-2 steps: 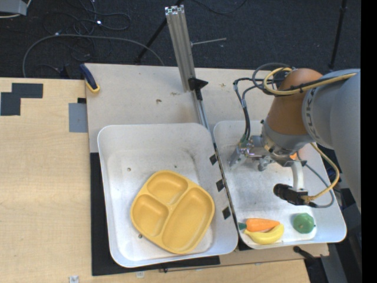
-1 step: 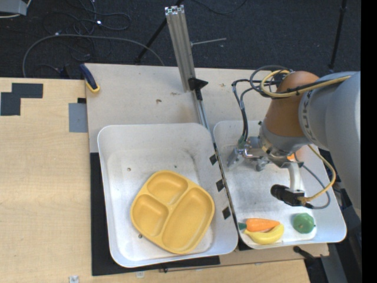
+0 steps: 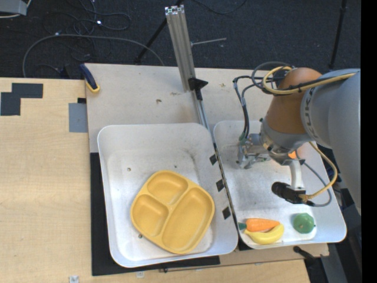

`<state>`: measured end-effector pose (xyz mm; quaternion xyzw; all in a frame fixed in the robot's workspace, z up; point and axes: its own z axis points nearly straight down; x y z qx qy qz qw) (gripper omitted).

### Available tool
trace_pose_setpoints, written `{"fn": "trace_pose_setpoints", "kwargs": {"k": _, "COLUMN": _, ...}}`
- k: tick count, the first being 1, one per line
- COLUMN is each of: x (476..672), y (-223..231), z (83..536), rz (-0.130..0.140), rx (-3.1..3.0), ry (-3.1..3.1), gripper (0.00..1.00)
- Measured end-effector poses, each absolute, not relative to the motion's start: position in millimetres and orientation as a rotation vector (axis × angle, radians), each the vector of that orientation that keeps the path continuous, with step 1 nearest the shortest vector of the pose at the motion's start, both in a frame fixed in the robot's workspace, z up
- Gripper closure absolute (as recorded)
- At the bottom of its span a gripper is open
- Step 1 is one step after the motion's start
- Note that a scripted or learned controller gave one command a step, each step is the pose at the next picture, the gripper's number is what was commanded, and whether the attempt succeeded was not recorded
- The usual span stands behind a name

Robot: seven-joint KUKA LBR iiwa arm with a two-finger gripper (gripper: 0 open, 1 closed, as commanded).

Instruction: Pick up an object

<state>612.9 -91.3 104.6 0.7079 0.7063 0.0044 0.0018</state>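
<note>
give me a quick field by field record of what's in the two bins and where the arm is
left bin: holds a yellow divided plate, three compartments, lying flat toward the near side
right bin: carrot, banana and a green fruit along the near edge
carrot and banana: touching, carrot lying on the banana's far side
green fruit: apart, to their right
arm: reaching over the right bin's far half
claw: above bare bin floor, away from the food
</note>
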Motion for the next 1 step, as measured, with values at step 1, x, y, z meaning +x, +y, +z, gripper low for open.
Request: {"fn": "trace_pose_setpoints", "kwargs": {"k": 1, "x": 614.5, "y": -89.3, "z": 167.8, "rz": 0.003, "rx": 2.219, "ry": 2.221, "gripper": 1.0}}
